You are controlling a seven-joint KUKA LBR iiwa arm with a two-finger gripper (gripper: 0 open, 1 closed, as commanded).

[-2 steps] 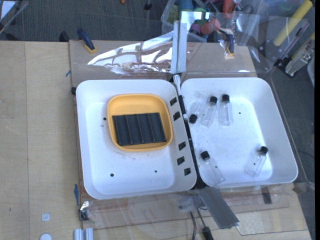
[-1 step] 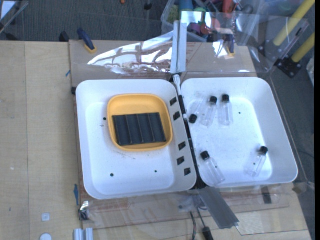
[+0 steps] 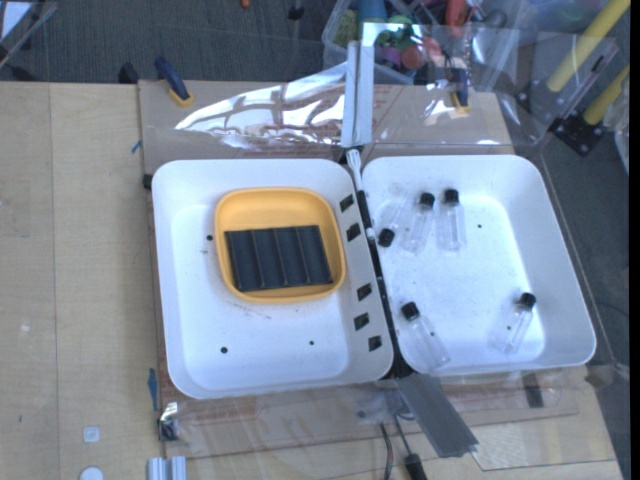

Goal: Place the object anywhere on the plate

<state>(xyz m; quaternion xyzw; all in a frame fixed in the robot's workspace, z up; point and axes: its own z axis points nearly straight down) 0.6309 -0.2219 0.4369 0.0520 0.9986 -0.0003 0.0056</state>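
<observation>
Claw: whether it is apart, together or clamped on anything, we cannot tell. Item one, a shallow white plastic bin [image 3: 180, 268] in the left half of the frame, holds a rounded-square yellow plate [image 3: 232, 213] at its upper middle. On that plate lies a dark ribbed rectangular slab [image 3: 278, 257], covering most of its floor. Item two, a second shallow white plastic bin [image 3: 560, 298] in the right half of the frame, touches the first along a centre seam. A row of small black tabs [image 3: 364, 291] runs down that seam. In the right bin we count four small clear vials with black caps, all lying down. Two [image 3: 415, 220] [image 3: 453, 220] are side by side near its upper middle. One [image 3: 424, 332] is at its lower left and one [image 3: 514, 323] at its lower right, well apart from each other. A further small black cap [image 3: 385, 236] sits just beside the seam; we cannot tell whether a vial is attached to it. All the vials lie off the plate, in the neighbouring bin. Above the bins lies crumpled clear film [image 3: 270, 113], with a blue clamp [image 3: 174, 84] at the upper left. A clear crate of coloured toys [image 3: 420, 18] stands at the top right of the frame.
</observation>
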